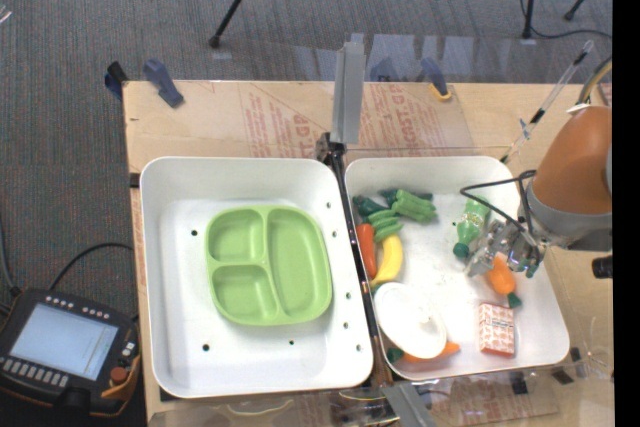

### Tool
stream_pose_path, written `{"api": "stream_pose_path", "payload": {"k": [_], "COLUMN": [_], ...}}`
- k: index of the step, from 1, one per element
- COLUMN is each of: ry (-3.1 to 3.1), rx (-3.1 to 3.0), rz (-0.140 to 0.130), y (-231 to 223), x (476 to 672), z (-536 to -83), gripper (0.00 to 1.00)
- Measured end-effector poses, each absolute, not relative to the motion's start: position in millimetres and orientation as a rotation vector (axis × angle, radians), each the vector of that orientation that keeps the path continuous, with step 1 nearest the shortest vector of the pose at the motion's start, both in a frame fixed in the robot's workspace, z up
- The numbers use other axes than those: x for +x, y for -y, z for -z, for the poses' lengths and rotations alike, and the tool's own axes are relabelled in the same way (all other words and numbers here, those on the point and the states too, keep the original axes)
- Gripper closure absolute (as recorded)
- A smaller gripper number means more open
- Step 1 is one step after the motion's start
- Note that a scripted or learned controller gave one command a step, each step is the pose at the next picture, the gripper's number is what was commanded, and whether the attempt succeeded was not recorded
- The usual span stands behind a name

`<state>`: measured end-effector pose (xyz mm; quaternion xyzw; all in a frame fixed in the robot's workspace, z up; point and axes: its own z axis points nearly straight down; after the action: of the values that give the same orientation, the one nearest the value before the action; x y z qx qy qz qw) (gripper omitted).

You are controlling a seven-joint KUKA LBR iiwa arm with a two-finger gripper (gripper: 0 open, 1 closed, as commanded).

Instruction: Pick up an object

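Observation:
My gripper [503, 253] hangs low over the right side of the right bin [440, 161], below the arm's orange band. A small orange toy [503, 279] sits right under the gripper's tip, touching or nearly touching it; I cannot tell whether it is gripped. Just left of the gripper stands a green bottle [468, 227]. Below lies a red and white box [497, 329]. Further left in the same bin are a yellow banana [389, 258], a red pepper [367, 250], green vegetables [412, 205] and a white bowl [412, 321].
The left bin [160, 177] holds a green divided plate [268, 265]. A grey upright post [348, 100] stands behind the seam between the bins. A tablet controller [65, 345] lies on the floor at lower left. Black cables loop beside the wrist.

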<state>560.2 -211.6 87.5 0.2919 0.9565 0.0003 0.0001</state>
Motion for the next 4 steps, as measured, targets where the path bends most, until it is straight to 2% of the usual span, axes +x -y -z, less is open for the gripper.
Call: {"api": "stream_pose_path", "payload": {"k": [1, 2, 3, 4], "ry": [-2.980, -2.979, -3.008, -3.102], "rx": [0.987, 0.979, 0.857, 0.509], "rz": [-0.001, -0.001, -0.004, -0.002], "y": [214, 213, 168, 157], "x": [570.3, 571.5, 624.3, 543.5], "z": [-88, -98, -197, -87], "gripper": [1.00, 1.00, 1.00, 1.00]}}
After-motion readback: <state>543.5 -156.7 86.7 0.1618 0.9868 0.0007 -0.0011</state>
